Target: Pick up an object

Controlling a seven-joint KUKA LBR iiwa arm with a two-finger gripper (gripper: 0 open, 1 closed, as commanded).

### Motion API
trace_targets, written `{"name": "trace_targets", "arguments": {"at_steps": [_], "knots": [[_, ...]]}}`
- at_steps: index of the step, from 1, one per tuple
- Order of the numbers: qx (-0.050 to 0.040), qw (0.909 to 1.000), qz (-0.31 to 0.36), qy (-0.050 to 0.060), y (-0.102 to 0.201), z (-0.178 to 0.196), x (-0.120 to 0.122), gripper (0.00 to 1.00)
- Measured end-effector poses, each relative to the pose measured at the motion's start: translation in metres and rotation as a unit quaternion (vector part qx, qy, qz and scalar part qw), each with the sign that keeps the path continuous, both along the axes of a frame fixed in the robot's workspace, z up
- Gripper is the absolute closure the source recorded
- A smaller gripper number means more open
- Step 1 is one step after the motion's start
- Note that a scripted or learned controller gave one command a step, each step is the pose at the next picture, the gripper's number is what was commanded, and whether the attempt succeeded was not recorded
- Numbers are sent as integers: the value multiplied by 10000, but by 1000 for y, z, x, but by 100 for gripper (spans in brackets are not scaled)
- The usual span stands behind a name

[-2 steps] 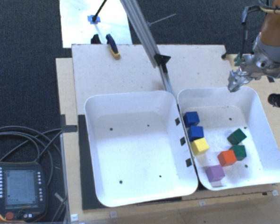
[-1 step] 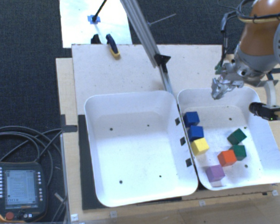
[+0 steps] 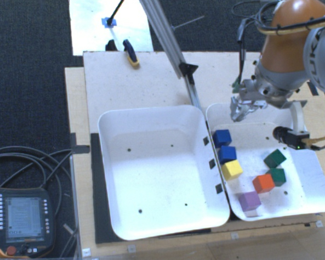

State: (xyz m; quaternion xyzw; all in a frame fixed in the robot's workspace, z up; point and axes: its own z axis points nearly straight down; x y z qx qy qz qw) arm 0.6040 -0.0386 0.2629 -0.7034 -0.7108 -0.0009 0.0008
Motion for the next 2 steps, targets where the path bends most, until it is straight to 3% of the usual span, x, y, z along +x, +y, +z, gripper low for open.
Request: {"name": "trace_targets", "arguments": {"at_steps": [2], "knots": [[0, 10000, -2, 6, 95, -10, -41, 100]]}}
